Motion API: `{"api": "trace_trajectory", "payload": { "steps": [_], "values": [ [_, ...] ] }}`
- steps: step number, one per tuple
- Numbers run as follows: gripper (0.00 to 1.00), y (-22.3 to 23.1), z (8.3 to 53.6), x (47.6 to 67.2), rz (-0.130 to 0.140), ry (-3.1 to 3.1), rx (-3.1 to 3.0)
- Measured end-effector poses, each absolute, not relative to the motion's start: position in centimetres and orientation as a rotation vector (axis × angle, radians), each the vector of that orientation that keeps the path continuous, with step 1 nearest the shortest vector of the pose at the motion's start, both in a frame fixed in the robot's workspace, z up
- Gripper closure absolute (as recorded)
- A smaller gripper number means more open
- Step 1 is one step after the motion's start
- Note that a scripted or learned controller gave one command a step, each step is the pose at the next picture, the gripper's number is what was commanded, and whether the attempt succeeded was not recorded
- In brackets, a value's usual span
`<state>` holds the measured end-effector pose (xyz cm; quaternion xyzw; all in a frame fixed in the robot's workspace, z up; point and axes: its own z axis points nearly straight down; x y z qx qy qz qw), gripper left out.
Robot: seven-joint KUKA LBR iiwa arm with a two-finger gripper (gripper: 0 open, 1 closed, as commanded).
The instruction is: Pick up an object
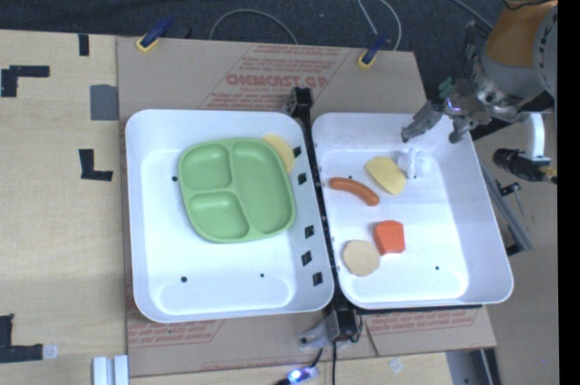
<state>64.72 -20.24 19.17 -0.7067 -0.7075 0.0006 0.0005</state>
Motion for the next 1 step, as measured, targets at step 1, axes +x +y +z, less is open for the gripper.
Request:
{"api": "trace_trajectory", "payload": {
  "steps": [1],
  "values": [
    [0.00,-19.97,12.67,64.40,0.008,-2.219,-2.216]
  ]
}}
